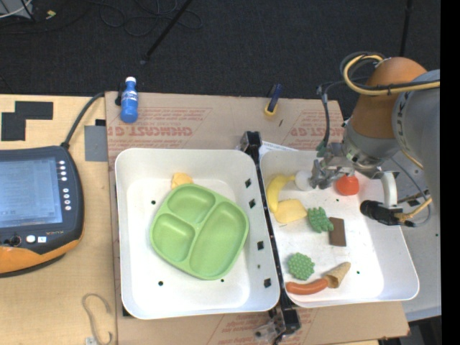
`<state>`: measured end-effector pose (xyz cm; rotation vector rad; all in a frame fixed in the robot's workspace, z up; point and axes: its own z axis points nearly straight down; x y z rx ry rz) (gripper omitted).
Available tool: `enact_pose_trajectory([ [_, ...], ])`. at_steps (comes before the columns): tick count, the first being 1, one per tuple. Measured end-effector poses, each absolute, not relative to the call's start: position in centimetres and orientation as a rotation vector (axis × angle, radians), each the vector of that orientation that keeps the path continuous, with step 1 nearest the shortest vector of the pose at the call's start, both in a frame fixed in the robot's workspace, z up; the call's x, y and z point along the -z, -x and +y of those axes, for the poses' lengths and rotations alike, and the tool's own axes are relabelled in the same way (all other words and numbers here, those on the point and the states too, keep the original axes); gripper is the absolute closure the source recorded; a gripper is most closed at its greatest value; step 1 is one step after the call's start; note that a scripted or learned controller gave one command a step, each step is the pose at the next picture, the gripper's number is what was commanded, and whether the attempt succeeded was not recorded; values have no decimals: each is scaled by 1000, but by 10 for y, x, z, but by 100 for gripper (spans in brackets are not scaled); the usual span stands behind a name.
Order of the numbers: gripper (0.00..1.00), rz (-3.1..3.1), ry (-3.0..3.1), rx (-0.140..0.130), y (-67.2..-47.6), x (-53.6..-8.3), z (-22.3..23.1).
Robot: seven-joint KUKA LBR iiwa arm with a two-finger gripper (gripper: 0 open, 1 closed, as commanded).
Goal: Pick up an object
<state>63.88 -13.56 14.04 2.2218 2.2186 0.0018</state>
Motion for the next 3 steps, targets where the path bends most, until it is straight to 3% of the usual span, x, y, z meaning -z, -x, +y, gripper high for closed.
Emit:
enact_pose_trajectory([
  [2,100,2221,-2218,-3,-648,-231,-134],
  [3,100,2228,-2221,2,-610,-235,-92],
])
